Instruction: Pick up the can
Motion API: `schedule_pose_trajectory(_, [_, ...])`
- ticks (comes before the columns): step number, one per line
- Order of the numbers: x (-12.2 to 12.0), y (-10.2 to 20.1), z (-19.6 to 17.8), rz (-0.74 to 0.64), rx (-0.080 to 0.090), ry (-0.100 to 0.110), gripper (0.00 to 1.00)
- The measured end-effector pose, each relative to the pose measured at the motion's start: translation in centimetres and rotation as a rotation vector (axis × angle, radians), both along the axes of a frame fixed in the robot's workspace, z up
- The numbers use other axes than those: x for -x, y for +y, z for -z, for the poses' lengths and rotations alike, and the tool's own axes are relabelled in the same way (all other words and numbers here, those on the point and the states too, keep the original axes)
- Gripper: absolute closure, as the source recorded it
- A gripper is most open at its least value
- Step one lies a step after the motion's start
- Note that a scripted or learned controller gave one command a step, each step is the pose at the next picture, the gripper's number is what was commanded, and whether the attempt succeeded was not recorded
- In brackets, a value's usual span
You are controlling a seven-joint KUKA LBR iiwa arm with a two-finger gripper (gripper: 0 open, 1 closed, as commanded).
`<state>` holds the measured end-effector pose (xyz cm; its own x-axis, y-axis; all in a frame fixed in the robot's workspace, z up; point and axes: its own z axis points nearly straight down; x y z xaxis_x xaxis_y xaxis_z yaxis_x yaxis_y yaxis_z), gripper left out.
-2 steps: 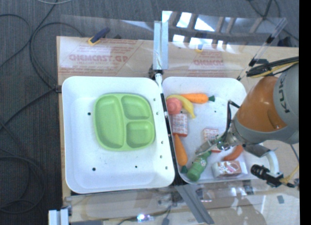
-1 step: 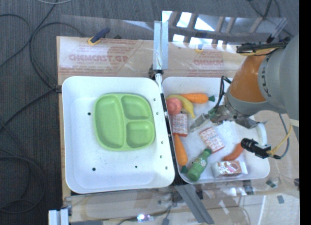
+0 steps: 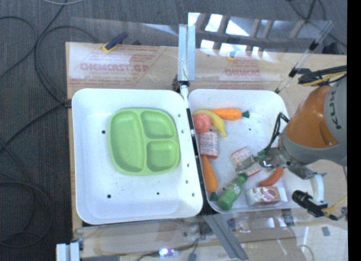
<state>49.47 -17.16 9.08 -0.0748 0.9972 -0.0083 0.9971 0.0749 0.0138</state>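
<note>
Claw point(image 3: 263, 156) low in the right bin point(image 3: 265, 99), grip cannot be told

Left of the claw lies the can point(image 3: 209, 144), a small cylinder with a red-and-white label, writing unreadable, beside a smooth orange carrot point(image 3: 209, 175)

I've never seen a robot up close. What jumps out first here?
The green tray sits alone in the left bin. The right bin is crowded with toy food, including a carrot and a can. The orange-banded arm reaches over that bin's right side.
</note>
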Motion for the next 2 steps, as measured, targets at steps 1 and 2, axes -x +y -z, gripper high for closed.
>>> schedule_pose_trajectory(1, [-9.2, -2.4, 0.1, -0.033, 0.001, 0.001, 0.0])
schedule_pose_trajectory(2, [-14.7, -4.1, 0.0, -0.077, -0.014, 0.006, 0.0])
